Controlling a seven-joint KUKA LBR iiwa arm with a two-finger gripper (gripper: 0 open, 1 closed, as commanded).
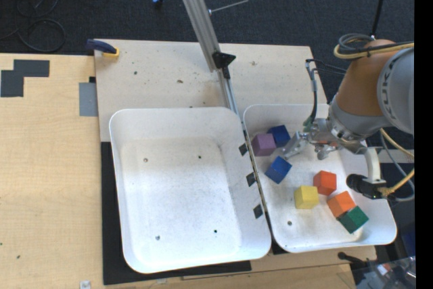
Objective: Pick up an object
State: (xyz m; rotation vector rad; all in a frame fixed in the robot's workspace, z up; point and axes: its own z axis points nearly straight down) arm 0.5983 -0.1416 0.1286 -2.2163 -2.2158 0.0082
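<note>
- Left bin (135, 139): nothing to grasp there, so I judge the arm works the other one
- Right bin (379, 230): seven cubes, being one purple (264, 143), two blue (279, 135) (278, 169), one yellow (306, 197), two orange (325, 181) (341, 202), one green (353, 218)
- Gripper (298, 140): low beside the upper blue cube, probably lining up on the purple-blue cluster; its grip width cannot be told
</note>
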